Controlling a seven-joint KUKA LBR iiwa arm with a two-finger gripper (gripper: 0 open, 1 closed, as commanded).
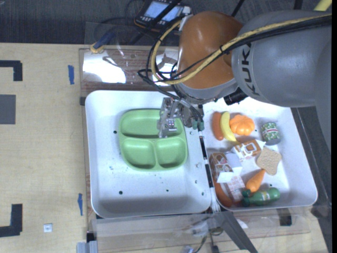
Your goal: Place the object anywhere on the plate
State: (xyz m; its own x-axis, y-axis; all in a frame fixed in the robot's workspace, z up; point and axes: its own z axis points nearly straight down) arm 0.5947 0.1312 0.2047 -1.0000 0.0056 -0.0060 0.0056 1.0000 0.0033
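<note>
Tool (169, 121) over green plate's (138, 151) upper right part in left bin (105, 183), grip state unclear, toy food pile (243, 157) in right bin (300, 157), on desk (37, 141).

Toy foods (247, 157) fill right bin (300, 141).

Pale wooden bench (37, 157), dark floor (52, 9) behind
</note>
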